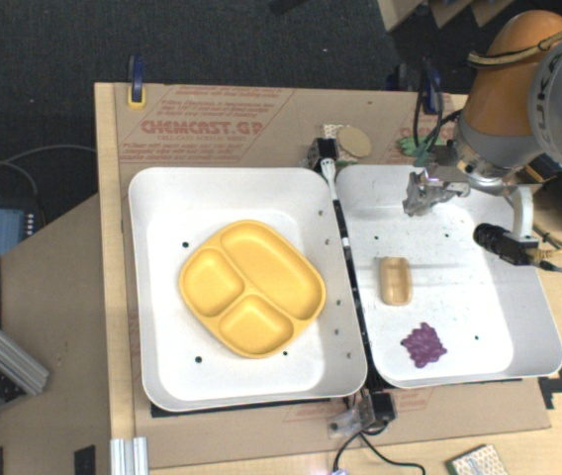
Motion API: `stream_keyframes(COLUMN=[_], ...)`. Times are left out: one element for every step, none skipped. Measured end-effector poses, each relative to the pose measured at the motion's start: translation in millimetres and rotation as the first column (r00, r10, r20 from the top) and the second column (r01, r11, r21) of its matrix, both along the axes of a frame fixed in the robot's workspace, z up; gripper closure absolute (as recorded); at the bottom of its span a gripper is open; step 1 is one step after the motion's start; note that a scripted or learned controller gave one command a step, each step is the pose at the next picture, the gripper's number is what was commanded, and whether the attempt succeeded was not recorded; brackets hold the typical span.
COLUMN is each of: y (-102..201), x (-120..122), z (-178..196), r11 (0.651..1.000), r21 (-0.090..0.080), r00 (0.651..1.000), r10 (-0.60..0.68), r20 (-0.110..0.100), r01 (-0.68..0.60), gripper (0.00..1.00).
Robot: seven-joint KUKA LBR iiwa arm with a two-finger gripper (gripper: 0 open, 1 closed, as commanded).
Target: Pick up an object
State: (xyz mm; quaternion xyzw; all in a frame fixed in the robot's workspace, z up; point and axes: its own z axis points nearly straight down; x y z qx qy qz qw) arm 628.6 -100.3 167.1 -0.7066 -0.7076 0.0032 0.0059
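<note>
claw (421, 202) hovering, grip state unclear, nothing seen held. approach step. roll (395, 280) just below it; next: descend over roll.

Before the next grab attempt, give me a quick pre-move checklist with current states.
1. Targets in reach: ok. A tan block and a purple grape bunch lie in the right bin.
2. Targets apart from each other: ok, a visible gap separates them.
3. Gripper position: ok for approach, it sits over the far part of the right bin, beyond the block.
4. Gripper carrying anything: ok, nothing shows at its tip.
5. Finger opening: cannot tell at this view.
6. Left bin: holds a yellow divided plate, well away from the gripper: ok.
</note>
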Motion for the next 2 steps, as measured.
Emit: stream_keyframes(y=[-10.0, -46.6], x=[15.8, 39.6], z=[69.8, 100.6], r11=[1.000, 1.000], r21=[-0.007, -0.007], r00=[1.000, 1.000], r10=[-0.001, -0.002], r20=[0.022, 0.021], r01=[0.001, 0.003], gripper=[1.00, 1.00])
